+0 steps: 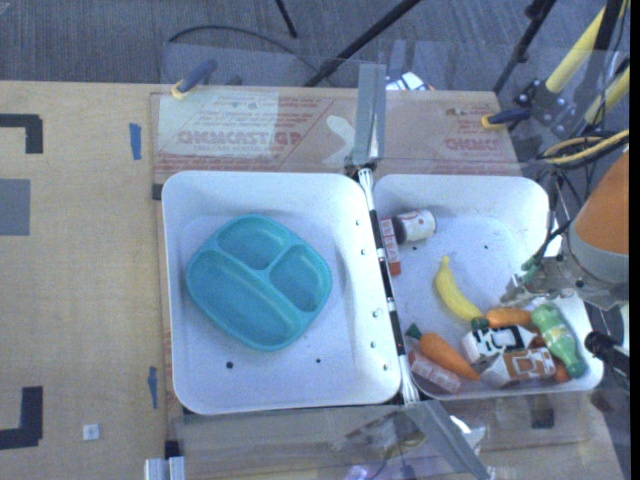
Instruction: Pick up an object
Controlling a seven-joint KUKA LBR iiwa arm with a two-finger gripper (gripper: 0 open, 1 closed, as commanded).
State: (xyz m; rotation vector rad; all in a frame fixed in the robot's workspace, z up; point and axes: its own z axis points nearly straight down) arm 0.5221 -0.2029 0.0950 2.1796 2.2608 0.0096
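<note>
My pincer hangs at the right bin's far-right side, just above the pile; can't tell if it's apart or together. Banana lies w/ clear space around it, so I'd go there, not the crowded carrots & bottle.

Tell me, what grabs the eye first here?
A big teal divided plate lies alone in the left bin. The right bin holds a jumble of toy food crowded into its near corner: a yellow banana, an orange carrot and a green bottle, with the robot's hand hovering over them.
</note>
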